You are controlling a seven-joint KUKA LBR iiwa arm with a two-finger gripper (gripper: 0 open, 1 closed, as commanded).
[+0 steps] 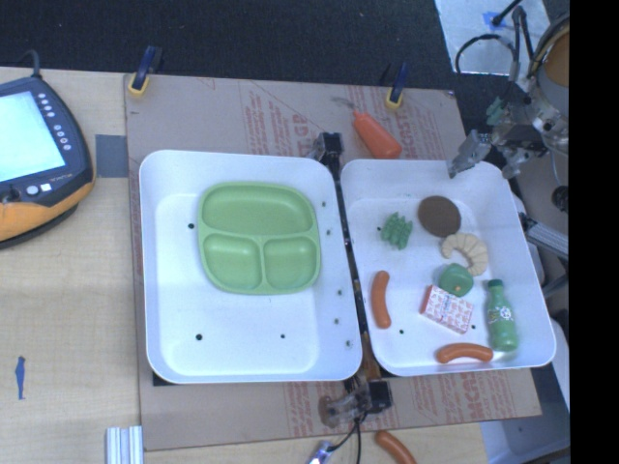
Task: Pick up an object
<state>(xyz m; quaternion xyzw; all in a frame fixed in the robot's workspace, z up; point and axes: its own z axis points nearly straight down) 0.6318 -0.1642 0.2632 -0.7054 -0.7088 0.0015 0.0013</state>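
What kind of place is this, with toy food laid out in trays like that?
Probably a robotics lab bench: a grey robot gripper hangs over two clamped white bins, plastic toy food such as a green bottle, and an orange-edged handheld control screen.

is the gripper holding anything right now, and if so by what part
Nothing is held. The gripper hangs at the top right corner of the right bin, with no object between its fingers; the toy food items lie loose in that bin.
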